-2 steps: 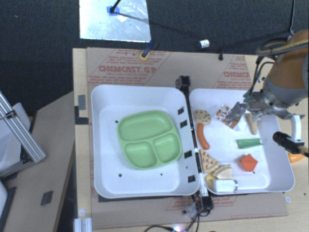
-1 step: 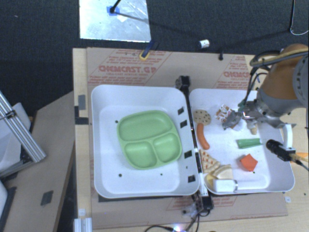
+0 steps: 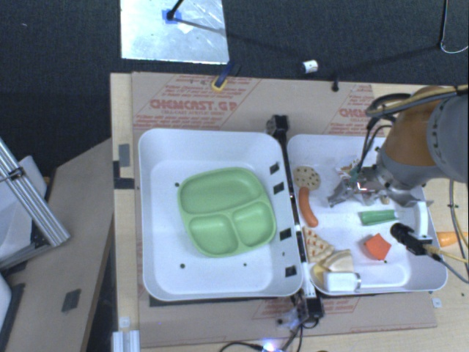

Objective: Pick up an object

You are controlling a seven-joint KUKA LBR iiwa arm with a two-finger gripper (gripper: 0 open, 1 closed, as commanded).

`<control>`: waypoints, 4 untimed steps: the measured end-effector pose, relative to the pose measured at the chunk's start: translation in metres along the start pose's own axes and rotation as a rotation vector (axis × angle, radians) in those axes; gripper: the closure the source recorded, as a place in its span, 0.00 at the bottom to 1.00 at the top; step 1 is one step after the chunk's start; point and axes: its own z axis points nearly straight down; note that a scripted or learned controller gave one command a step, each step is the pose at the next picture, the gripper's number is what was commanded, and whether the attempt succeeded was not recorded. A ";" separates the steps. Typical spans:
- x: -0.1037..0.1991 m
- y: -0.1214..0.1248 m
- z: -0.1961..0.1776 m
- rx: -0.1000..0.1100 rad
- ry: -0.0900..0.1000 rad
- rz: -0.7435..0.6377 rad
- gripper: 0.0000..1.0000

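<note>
Arm bent low over right bin, hand near sausage, grip unclear.

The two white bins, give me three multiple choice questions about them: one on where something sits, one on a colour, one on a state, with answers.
1. Where is the divided plate?
A. left bin
B. right bin
C. on the cardboard

2. What colour is the block in the right bin, near its front?
A. blue
B. orange
C. white

3. How does the sausage lie?
A. standing on end
B. flat on the bin floor
C. on the plate

Answers: A, the plate fills the left bin's middle; B, the block is clearly orange; B, the sausage rests flat beside the divider.
</note>
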 end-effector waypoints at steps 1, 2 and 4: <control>-0.001 0.002 -0.014 -0.006 -0.001 0.001 1.00; -0.002 -0.001 -0.077 -0.007 -0.002 -0.002 1.00; -0.001 -0.002 -0.140 -0.006 -0.001 -0.003 1.00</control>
